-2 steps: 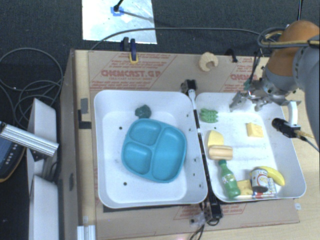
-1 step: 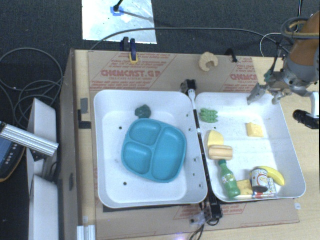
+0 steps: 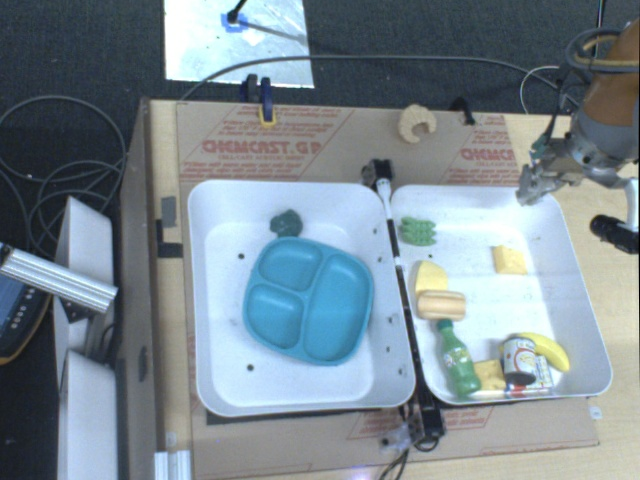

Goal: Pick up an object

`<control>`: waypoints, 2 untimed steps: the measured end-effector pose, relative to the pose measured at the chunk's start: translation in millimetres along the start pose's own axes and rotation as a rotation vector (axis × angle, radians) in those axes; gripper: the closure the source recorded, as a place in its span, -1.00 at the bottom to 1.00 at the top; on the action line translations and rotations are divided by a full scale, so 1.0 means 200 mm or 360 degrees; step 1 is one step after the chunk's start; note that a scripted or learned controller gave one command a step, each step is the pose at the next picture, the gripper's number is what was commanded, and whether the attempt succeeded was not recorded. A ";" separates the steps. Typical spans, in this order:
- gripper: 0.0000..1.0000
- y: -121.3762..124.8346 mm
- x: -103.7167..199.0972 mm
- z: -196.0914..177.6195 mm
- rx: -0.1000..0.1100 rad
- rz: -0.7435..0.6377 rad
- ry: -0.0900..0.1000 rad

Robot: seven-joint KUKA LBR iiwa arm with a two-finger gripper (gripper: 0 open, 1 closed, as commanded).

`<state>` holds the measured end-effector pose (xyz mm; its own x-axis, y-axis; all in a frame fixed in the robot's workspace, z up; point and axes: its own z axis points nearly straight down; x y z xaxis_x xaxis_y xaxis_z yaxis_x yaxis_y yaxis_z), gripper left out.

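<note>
White bins sit side by side on the bench. At the left bin point(image 3: 215, 268) a blue tray point(image 3: 308, 301) with compartments fills the middle, and a small dark green lump point(image 3: 287, 223) rests just beyond its far edge. At the right bin point(image 3: 580, 298) the objects lie scattered: a green toy point(image 3: 418, 231) near the far left corner, a yellow wedge point(image 3: 431, 275) with a hot dog bun point(image 3: 441, 304) touching it along the divider, a green bottle point(image 3: 458, 359) near the front, a can point(image 3: 522, 360) with a banana point(image 3: 549, 351) beside it at the front right, and a yellow block point(image 3: 510, 259) alone toward the far right. The gripper point(image 3: 537, 181) hangs over the far right rim, apart from every object, nothing between its fingers; whether the jaws are spread or pressed together I cannot tell. A beige ring point(image 3: 416, 123) lies on the cardboard beyond the bins
</note>
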<state>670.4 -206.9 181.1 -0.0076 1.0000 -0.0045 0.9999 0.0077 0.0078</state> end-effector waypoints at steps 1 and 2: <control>1.00 0.00 0.31 -0.19 0.0004 0.0003 0.0006; 1.00 -0.03 0.65 -0.09 0.0009 0.0003 0.0010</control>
<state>663.2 -76.2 198.4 -0.0060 1.0000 0.0016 1.0000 0.0060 0.0020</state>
